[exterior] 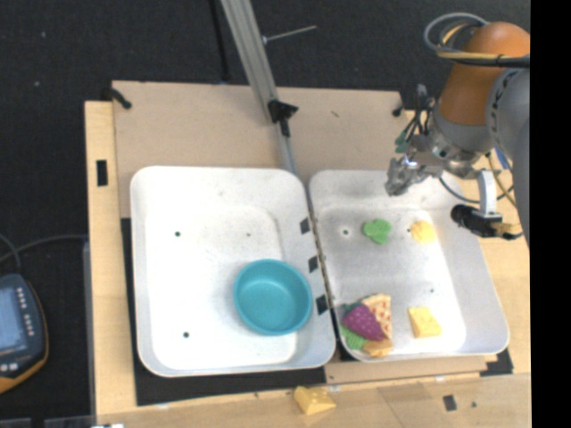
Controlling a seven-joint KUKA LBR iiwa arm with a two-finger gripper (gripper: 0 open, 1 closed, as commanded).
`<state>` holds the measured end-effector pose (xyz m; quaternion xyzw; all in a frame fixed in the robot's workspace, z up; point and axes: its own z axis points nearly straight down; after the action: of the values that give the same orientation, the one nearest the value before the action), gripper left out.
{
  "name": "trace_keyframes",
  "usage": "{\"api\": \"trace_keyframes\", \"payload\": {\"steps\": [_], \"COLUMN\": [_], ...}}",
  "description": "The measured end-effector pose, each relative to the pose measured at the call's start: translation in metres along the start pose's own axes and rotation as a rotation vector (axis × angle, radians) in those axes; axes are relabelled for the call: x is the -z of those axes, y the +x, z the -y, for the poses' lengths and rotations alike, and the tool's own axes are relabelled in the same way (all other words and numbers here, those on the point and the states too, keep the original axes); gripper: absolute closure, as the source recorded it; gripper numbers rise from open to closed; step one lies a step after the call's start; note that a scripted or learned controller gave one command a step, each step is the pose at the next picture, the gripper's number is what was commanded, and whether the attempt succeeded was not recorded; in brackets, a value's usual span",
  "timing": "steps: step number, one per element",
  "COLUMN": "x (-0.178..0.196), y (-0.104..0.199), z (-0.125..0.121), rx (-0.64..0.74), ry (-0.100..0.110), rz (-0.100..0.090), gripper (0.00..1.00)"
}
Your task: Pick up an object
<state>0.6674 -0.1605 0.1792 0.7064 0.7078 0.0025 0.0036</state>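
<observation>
From the camera view, the gripper [399, 178] hangs over the far edge of the right shallow white bin [464, 266]; whether it is wide or narrow I cannot tell. Nearest below it lies a small green lumpy toy [377, 231], a likely target, with a small yellow block [422, 232] just beside. A round teal plastic bowl [272, 296] sits in the left white bin [178, 239].

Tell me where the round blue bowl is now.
The round blue bowl sits in the left white bin, near its lower right corner, close to the divide between the bins.
</observation>
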Motion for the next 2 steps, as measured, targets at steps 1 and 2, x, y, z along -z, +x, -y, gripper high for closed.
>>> {"api": "trace_keyframes", "payload": {"steps": [1,2], "x": [0.066,0.116], "y": [-0.003,-0.004], "z": [0.001,-0.001], "rx": [0.001,0.002], "ry": [-0.001,0.001], "rz": [0.001,0.000], "gripper": [1.00,1.00]}}
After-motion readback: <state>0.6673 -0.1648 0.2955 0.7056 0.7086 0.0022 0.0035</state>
